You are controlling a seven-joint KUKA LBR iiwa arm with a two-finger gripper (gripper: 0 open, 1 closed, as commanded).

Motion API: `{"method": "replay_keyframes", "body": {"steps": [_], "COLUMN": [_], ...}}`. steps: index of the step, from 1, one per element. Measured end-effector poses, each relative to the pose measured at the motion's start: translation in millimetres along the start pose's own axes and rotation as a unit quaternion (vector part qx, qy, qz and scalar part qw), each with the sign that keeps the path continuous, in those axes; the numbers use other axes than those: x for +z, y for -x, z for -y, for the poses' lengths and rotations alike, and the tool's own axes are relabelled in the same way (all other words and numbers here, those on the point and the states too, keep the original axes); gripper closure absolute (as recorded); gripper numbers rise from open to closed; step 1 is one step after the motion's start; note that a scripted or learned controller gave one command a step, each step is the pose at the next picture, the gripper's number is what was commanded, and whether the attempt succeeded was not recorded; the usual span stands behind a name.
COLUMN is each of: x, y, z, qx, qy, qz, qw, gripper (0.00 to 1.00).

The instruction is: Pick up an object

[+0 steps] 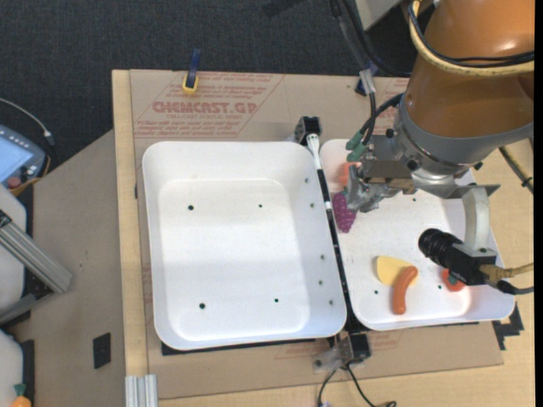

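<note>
My gripper point(365, 195) hangs over the left part of the right bin point(424, 308), close to the divider between the bins. A purple object point(344, 214) lies just below and left of it, touching or nearly touching the fingertips. Behind the gripper, an orange-pink object point(347, 173) peeks out, partly hidden. Toward the front of the right bin lie a yellow piece point(389, 269) and an orange sausage-shaped object point(402, 288). A small red object point(455, 281) shows at the right, partly covered by the robot's hardware.
The left bin point(229, 244) is a shallow white tray with only small dark dots on its floor. Both bins rest on a cardboard sheet point(212, 100). A yellow and blue clip point(192, 78) sits at the sheet's far edge.
</note>
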State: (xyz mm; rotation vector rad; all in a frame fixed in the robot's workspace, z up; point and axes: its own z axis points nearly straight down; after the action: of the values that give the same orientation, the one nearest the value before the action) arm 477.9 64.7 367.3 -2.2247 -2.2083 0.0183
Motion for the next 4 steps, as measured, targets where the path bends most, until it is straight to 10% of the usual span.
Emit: {"method": "replay_keyframes", "body": {"steps": [2,3,4], "x": [-96.6,-43.1,-78.9], "y": [-65.0,-35.5,-47.3], "z": [-0.1,-0.2,-10.4], "qx": [-0.006,-0.002,-0.004], "qy": [0.011,0.003,0.01], "qz": [-0.003,-0.001,-0.002], "qw": [0.9999,1.0,0.9999], "gripper": [1.0,1.0,1.0]}}
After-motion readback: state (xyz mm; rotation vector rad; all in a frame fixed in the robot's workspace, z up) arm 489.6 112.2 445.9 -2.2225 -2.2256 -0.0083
